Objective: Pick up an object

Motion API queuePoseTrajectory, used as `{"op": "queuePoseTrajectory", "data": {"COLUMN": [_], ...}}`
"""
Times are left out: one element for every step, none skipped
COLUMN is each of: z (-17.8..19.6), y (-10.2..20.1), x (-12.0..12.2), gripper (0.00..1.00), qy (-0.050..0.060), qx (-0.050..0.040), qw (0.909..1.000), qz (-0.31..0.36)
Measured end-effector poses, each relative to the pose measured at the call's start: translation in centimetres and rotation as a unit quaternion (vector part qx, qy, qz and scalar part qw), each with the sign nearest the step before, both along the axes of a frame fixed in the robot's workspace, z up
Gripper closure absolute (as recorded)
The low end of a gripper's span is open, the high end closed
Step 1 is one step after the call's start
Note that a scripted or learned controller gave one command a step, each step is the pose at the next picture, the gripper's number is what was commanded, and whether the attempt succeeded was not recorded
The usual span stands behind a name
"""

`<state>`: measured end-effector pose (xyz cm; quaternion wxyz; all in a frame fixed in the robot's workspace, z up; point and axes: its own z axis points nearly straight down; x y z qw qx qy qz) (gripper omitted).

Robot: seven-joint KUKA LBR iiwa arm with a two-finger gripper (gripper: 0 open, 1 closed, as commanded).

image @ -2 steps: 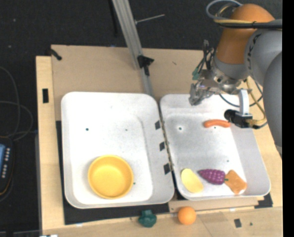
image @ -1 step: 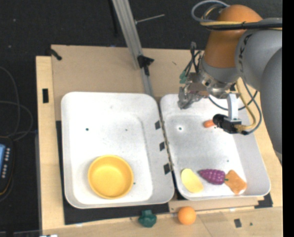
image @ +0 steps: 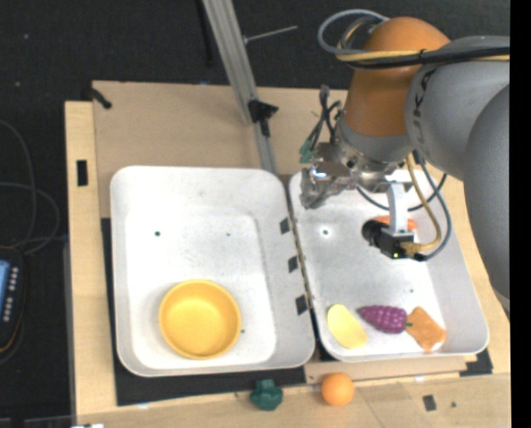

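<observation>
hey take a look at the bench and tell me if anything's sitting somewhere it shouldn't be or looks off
Two things lie outside the bins, on the bench's front edge: an orange ball and a small dark green object, just in front of the gap between the left bin and right bin. Everything else sits inside a bin.

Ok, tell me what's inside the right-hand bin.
Along the right bin's near edge lie a pale yellow piece, a purple grape bunch and an orange piece. The arm covers the far end.
</observation>
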<state>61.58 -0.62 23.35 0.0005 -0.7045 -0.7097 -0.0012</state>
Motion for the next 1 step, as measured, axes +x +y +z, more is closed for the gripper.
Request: {"op": "queuePoseTrajectory", "data": {"z": [0.18], "y": [4.97], "x": [-1.24], "gripper": [1.0], "qy": [0.0], "qx": [-0.0001], "qw": [1.0], "qz": [0.0]}}
